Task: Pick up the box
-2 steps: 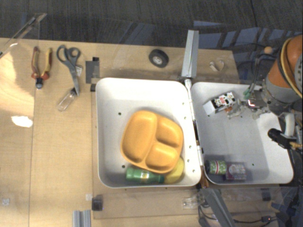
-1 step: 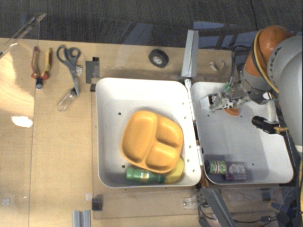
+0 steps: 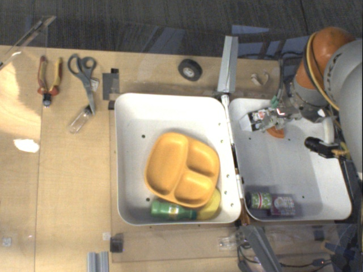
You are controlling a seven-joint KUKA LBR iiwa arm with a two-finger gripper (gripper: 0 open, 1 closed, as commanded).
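Wooden bench carries two white bins. Right bin [image 3: 317, 208] holds the box [image 3: 271, 203] at its near-left corner, lying flat, long axis running left-right along the near wall. Gripper [image 3: 266, 119] hovers at the far-left corner; state unclear.

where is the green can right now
The green can lies on its side in the left bin, along its near wall, partly tucked under the yellow divided tray.
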